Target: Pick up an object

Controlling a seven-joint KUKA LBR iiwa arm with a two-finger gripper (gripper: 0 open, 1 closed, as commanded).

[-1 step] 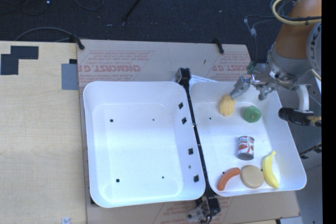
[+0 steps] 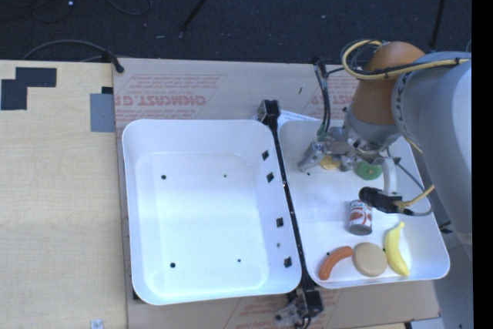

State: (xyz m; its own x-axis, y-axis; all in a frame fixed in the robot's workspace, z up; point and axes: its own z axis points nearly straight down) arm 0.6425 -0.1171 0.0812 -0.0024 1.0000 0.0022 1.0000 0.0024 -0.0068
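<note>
The claw (image 2: 333, 158) sits low in the right bin (image 2: 308, 243), over a yellow piece (image 2: 331, 162); whether it grips is unclear. The can (image 2: 359, 217), sausage (image 2: 335, 262), bun (image 2: 370, 259) and banana (image 2: 396, 249) lie nearer. Nothing looks lifted yet.

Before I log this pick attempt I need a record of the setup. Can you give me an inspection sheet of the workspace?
Surface: two white bins; left bin, right bin.
Job's things: in the right bin, a small can, banana, orange sausage-shaped piece, round tan piece; yellow and green items under the wrist, partly hidden.
Clutter: nothing seen.
Grippers: gripper low in the right bin's far end.
Cables: yellow cable looped on the arm; black cables on the floor.
Surroundings: cardboard, wooden bench.
</note>
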